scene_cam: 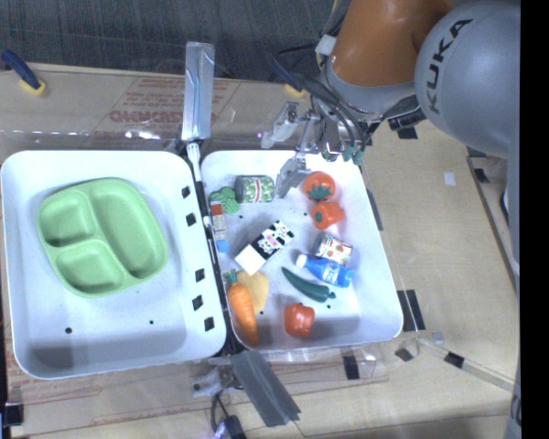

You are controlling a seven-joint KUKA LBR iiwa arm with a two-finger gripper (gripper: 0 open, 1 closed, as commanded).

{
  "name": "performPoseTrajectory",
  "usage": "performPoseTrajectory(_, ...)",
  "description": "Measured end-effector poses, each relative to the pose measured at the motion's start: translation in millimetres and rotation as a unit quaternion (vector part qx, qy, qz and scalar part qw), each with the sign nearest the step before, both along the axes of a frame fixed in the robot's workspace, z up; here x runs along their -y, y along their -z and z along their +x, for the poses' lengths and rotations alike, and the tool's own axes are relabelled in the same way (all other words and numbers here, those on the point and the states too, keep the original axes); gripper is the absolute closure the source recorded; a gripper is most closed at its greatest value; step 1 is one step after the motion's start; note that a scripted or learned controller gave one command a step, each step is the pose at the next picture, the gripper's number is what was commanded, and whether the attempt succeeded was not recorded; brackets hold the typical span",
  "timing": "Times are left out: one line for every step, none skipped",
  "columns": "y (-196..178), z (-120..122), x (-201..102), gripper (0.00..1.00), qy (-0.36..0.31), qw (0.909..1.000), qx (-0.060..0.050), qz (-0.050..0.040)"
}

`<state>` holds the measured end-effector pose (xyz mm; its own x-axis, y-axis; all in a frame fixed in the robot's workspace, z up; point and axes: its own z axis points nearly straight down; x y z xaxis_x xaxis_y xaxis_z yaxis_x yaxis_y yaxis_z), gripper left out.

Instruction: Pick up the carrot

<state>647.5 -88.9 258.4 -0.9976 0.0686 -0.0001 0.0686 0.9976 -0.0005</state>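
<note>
The carrot (242, 312) is orange with a small green top. It lies in the right bin (375, 282) at the front left corner, along the wall, with a pale yellow piece (256, 286) touching it. My gripper (293, 170) hangs over the far end of that same bin, between a green can (254, 188) and a red tomato (318, 186). It is well away from the carrot, with most of the bin's length between them. Nothing shows in its grasp.
The right bin also holds a second tomato (327, 214), a cow-patterned box (274, 239), a white block (250, 259), a blue bottle (328, 271), a dark green vegetable (306, 286) and a red pepper (298, 319). A green divided plate (101, 234) lies in the left bin (27, 337).
</note>
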Motion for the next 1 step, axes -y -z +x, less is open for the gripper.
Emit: performPoseTrajectory(120.0, 1.4, 16.3, 0.0, -0.181, 0.9834, -0.001, 0.0007)
